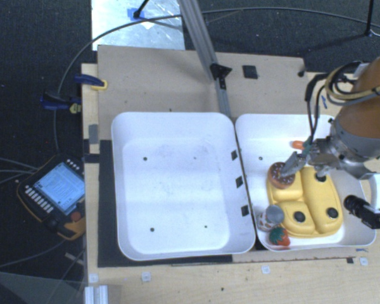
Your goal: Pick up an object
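The right bin (259,138) holds a large yellow plastic toy (310,202) with dark buttons. A round brown and red donut-like piece (280,175) lies against the toy's upper left corner. A small grey object (273,215) and a red and green piece (278,235) sit at the bin's front left. A small orange item (297,145) lies further back. My gripper (296,164) reaches in from the right and hovers low over the yellow toy's back edge, its tip right beside the donut-like piece. The wrist hides part of the toy.
The left bin (174,182) sits beside the right one, with black clips along the shared rim. A slanted metal pole (202,37) rises behind the bins. A teach pendant (56,192) lies off the bench at left. Clamps (88,81) grip the bench's left edge.
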